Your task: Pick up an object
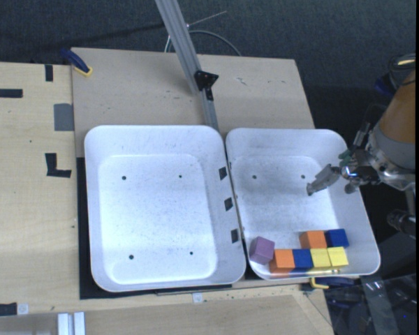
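Several small blocks lie along the front edge of the right bin point(286, 145). A purple block point(262, 249) sits furthest left, with an orange block point(284, 259), a blue block point(302, 258) and two yellow blocks point(320, 257) in a row beside it. Behind that row sit another orange block point(312, 240) and a blue block point(336, 238). My gripper point(330, 188) hangs over the right side of this bin, above and behind the blocks. It is open, and nothing is between its fingers.
The left bin point(153, 135) stands beside the right one. A slanted metal pole point(181, 33) with a black clamp crosses the bench behind the bins. The grey arm with its orange band point(399, 128) comes in from the right.
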Controlling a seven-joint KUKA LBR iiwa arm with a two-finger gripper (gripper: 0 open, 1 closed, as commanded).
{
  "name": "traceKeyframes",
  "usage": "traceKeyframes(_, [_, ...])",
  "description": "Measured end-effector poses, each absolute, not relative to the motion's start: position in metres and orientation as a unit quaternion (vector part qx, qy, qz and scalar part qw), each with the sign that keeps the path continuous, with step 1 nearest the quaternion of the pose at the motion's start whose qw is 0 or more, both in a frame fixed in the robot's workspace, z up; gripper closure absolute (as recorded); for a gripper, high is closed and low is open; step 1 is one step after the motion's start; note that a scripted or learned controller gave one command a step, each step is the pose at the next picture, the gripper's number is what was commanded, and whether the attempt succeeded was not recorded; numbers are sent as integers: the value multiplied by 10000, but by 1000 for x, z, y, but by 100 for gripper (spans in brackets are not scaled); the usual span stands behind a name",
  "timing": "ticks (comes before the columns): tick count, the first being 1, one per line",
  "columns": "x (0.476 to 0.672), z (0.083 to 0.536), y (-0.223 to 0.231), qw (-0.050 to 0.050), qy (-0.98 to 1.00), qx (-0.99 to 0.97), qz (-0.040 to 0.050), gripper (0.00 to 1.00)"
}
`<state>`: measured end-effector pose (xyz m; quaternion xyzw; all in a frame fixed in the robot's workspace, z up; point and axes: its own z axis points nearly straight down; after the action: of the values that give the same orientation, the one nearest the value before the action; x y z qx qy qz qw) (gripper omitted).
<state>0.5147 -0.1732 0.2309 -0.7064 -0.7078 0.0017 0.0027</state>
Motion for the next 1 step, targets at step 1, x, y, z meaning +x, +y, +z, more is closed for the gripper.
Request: traceKeyframes(1, [522,159,-141,43,-7082,-7060,23,0])
